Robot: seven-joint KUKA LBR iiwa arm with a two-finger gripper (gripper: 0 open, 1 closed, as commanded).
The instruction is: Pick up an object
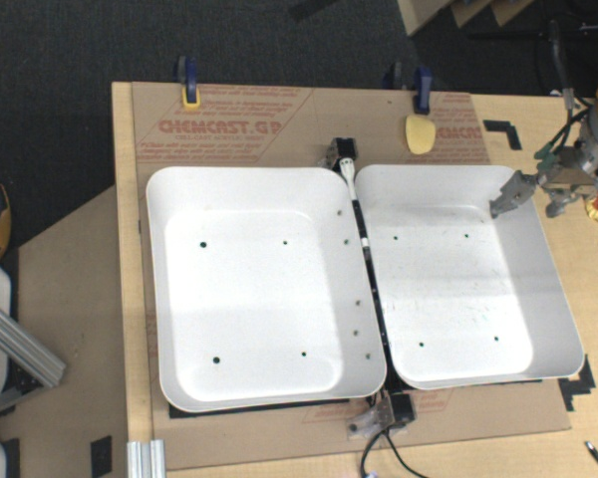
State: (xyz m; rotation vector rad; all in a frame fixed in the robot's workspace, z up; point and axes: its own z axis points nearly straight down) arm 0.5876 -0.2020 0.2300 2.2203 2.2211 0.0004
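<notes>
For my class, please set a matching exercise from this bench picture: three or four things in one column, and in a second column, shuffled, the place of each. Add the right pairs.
Things:
1. left bin
2. right bin
3. gripper
4. yellow pad

Places:
A. on the brown board behind the right bin
B. at the right bin's far right corner
C. on the side nearest the arm
D. on the side away from the arm

Pairs: 1-D, 2-C, 3-B, 4-A
</notes>
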